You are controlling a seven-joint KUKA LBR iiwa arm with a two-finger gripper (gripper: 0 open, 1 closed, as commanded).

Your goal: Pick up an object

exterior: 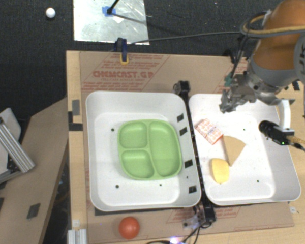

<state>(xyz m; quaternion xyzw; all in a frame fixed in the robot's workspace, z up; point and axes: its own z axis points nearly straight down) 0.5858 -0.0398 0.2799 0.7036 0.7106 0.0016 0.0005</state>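
Green divided tray (150,149) in the left bin (99,136); red ball (128,227) on the bench (76,85)

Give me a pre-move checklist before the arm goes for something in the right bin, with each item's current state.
1. Targets present in the right bin: ok. A pink-and-white packet, a tan wedge and a yellow piece lie there.
2. Gripper over the right bin: ok, near its far edge.
3. Gripper aligned above a target: not ok. It sits beyond the packet, toward the far wall.
4. Finger opening: cannot tell.
5. Targets separated: not ok. The wedge's tip looks to meet the yellow piece; the packet lies close beside the wedge.
6. Green divided tray out of the way: ok, it rests in the left bin.
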